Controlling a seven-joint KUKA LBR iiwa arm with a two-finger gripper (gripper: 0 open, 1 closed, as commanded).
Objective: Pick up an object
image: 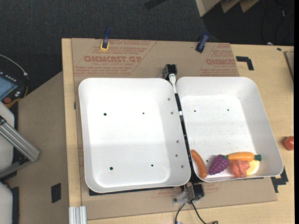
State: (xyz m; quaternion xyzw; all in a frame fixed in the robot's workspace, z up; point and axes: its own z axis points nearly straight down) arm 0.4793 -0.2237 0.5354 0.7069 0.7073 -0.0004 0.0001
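Seeing toy food clumped in right white plastic bin (224, 101), near corner: purple plastic grapes (218, 164), orange carrot (243, 156), maybe sausage (198, 164). Gripper state: I cannot tell. Risk: crowding causes missed grab.

2 blue clamps (107, 33) (202, 41) grip the brown board's (154, 55) far edge

Body detail to log is scant. Small orange-red rounded blob (289, 143) at the right edge, over the tan cardboard-covered worktop (140, 55). Cannot tell if it is part of the arm or a loose item. Colour is flat orange-red with a rounded left outline. It is cut off by the frame edge and too small to read any markings, screws or cabling.
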